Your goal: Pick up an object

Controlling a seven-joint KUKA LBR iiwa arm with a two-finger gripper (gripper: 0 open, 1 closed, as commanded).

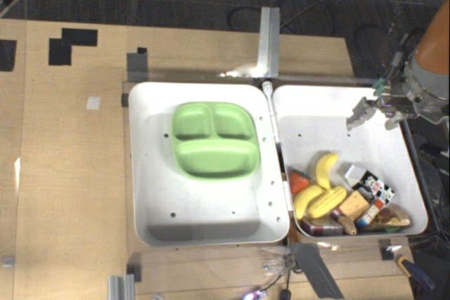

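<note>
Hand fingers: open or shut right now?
Open. The hand hovers over the right bin's bare upper part, its two fingers spread apart with nothing between them.

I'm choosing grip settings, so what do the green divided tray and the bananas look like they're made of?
The green divided tray looks like molded plastic: uniform light green, matte, with rounded compartment walls. The bananas look like smooth plastic toy fruit, going by their even yellow and soft sheen, though real fruit can't be ruled out from this view.
</note>
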